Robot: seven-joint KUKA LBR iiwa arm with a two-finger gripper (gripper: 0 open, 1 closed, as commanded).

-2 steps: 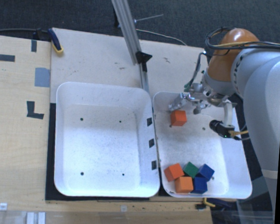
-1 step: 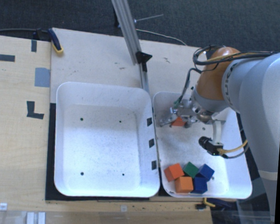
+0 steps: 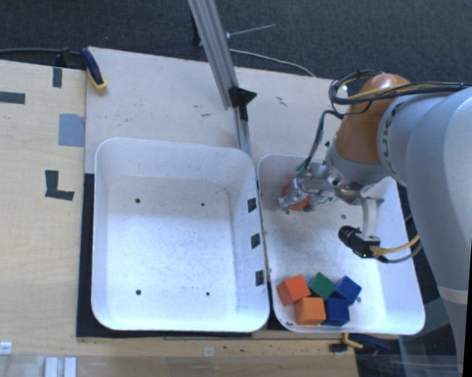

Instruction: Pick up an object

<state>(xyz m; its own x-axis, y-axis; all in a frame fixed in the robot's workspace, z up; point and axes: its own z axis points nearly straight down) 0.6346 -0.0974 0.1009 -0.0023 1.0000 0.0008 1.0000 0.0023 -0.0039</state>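
Two orange blocks, two blue, one green, claw gripping small orange piece

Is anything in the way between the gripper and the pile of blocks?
Nothing visible. The gripper sits near the far end of the right bin, and the blocks cluster at its near end, with only bare white floor between them.
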